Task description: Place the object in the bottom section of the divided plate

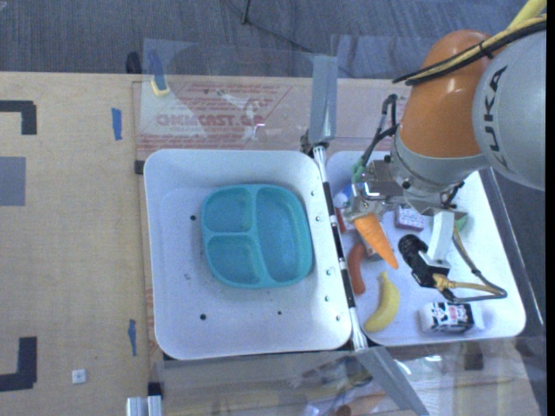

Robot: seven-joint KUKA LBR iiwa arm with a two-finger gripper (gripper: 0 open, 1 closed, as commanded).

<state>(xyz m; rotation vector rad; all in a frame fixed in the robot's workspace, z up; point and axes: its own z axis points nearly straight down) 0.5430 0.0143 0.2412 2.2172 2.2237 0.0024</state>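
Arm point(468, 102) hangs low over right bin point(503, 319), pincer point(375, 199) state can't tell, maybe on carrot point(375, 237) w/ banana point(384, 304) nearby; plate point(257, 234) in left bin has nothing in it, so pick + place both left.

Right bin point(507, 306) crowded — plate point(257, 235) unobstructed.

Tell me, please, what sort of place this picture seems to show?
Probably a robotics lab test bench, not a kitchen: a KUKA arm reaches over two white bins, toy food like a banana and carrot fills one, and blue tape marks dot the bench.
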